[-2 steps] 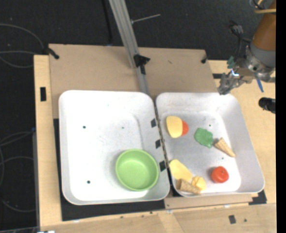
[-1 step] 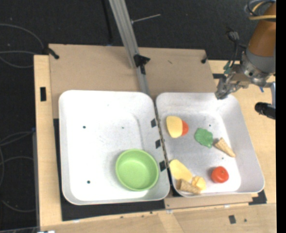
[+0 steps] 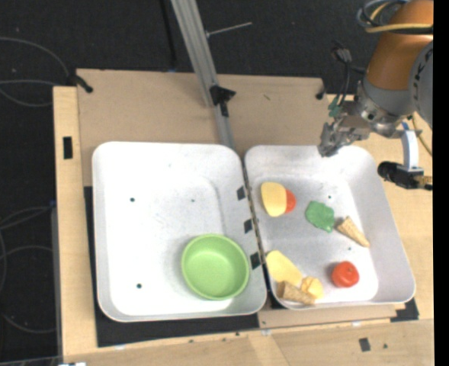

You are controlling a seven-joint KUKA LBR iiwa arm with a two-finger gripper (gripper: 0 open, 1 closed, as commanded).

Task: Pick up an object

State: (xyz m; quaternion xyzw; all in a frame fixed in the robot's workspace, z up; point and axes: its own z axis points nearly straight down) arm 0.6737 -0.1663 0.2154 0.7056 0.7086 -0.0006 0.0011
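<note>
Right now your gripper (image 3: 332,145) hangs over the far rim of the right bin (image 3: 376,204), near that bin's back edge, with the grey arm (image 3: 396,75) and its orange band reaching in behind it. You cannot tell from this slant whether the claw is wide or narrow; nothing shows between its tips.

Taking the right bin as your landmark, everything you might pick lies inside it. A yellow and red toy (image 3: 276,199) sits toward its left wall, nearer the back. A green piece (image 3: 320,216) lies near the bin's middle, with a tan cone (image 3: 353,231) just beside it toward the right wall. A red tomato-like piece (image 3: 345,274) rests near the front right corner. A yellow piece (image 3: 281,265) and a tan wafer-like piece (image 3: 299,290) lie at the front left corner, touching each other.

Left of the right bin, the left bin (image 3: 148,197) holds a green bowl (image 3: 215,266) near its front right corner.
</note>
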